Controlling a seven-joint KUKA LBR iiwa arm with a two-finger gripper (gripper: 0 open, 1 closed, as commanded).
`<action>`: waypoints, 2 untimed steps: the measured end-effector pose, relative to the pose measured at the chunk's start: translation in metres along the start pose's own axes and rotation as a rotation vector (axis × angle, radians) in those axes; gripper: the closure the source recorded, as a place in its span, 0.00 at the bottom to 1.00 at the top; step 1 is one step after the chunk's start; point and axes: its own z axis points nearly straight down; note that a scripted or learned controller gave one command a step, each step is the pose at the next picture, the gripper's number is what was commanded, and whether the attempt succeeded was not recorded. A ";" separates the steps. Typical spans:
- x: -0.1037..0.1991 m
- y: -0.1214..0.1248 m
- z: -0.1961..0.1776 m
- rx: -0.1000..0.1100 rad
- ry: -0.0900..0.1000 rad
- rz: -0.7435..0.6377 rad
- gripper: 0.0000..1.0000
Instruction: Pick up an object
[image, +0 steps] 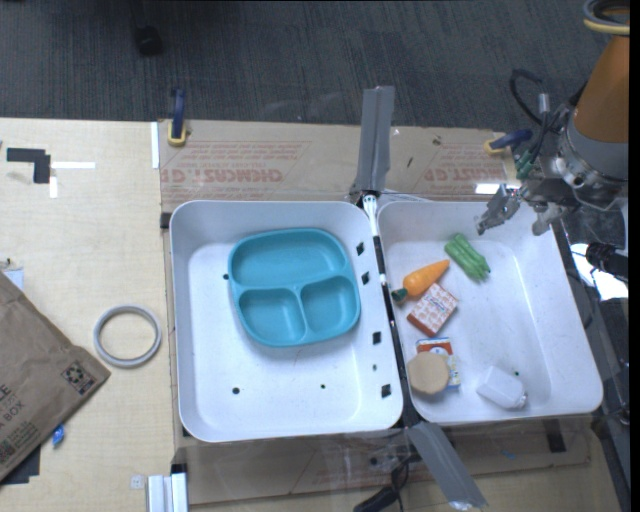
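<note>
Green veg (467, 256) lies near rt bin's (560, 300) far edge, orange carrot (424, 277) just beside it. End effector (517, 209) hovers over far rim, near veg, apart from it; fingers spread, holding nothing.

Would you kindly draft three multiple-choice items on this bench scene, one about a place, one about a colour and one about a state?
1. Where does the divided plate lie?
A. In the left bin
B. In the right bin
C. On the bench beside the tape ring

2. What colour is that plate?
A. Red
B. Turquoise blue
C. Yellow

3. How does the gripper stand?
A. Clamped on the toy carrot
B. Resting on the plate
C. Holding nothing, over the right bin's far edge

Answers:
1 A, the plate sits on the floor of the left bin.
2 B, its whole surface is turquoise blue.
3 C, nothing sits between its fingers, and the toy carrot lies apart from it in the right bin.
</note>
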 end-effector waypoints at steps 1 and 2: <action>0.009 0.045 0.079 0.000 0.000 0.015 0.00; -0.003 0.053 0.088 -0.002 -0.001 0.271 0.00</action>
